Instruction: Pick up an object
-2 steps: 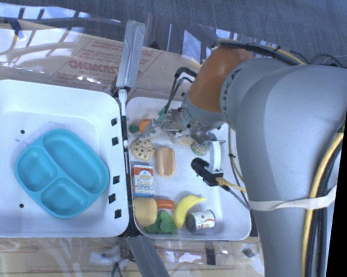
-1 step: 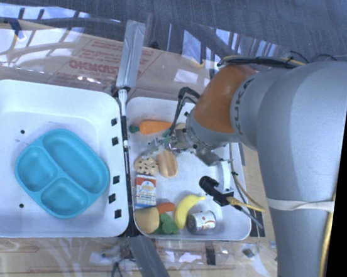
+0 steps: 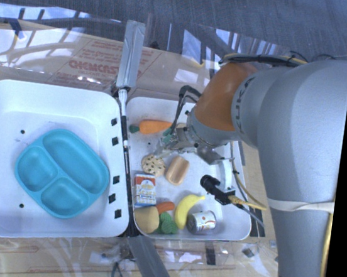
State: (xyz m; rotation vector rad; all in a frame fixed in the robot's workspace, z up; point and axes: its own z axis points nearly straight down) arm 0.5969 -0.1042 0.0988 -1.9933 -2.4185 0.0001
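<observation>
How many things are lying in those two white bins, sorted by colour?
Blue: 1, the divided plate
Orange: 2, carrot, small orange piece
Yellow: 2, banana, potato
Tan: 2, cookie, bread roll
Green: 1, broccoli
Mixed: 2, carton, can
Total: 10

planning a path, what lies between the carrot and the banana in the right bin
In the camera view, a tan bread roll lies between the carrot and the banana.
</observation>
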